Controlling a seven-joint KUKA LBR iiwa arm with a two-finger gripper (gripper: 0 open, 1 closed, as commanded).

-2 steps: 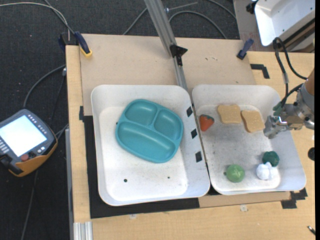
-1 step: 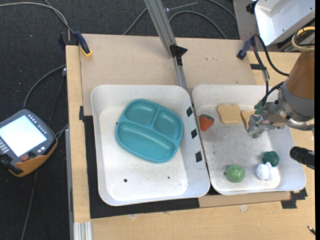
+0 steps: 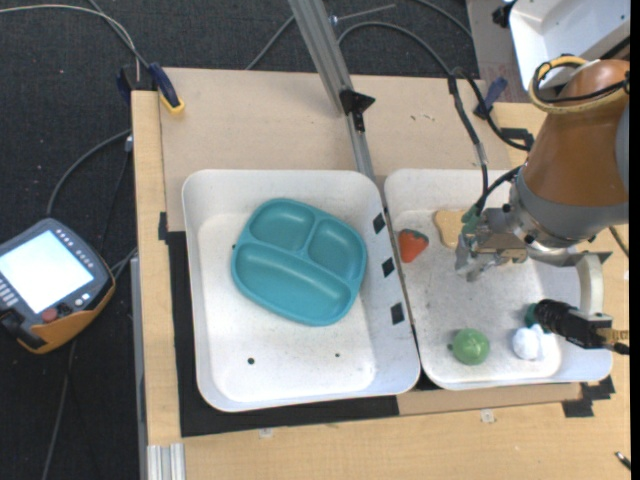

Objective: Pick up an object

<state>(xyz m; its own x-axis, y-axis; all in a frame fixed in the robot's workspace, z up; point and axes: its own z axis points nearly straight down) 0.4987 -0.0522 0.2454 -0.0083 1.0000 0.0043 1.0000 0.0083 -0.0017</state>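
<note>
My gripper [image 3: 471, 265] hangs over the bare floor in the upper middle of the right bin [image 3: 440, 363], with nothing seen in it. A red-orange object [image 3: 412, 244] lies to its left by the bin's left wall. A pale yellow object [image 3: 447, 225] sits just up and left of the gripper, close to it. A green ball [image 3: 469, 346] rests near the bin's front wall. To the ball's right, in the front right corner, lies a small white object [image 3: 526, 345].
The left bin [image 3: 215, 368] holds a teal divided plate [image 3: 298, 259]. A metal pole [image 3: 330, 43] slants down to the ridge between the bins. Cables run over the bench behind the right bin. A handheld screen [image 3: 45, 283] lies off the bench at left.
</note>
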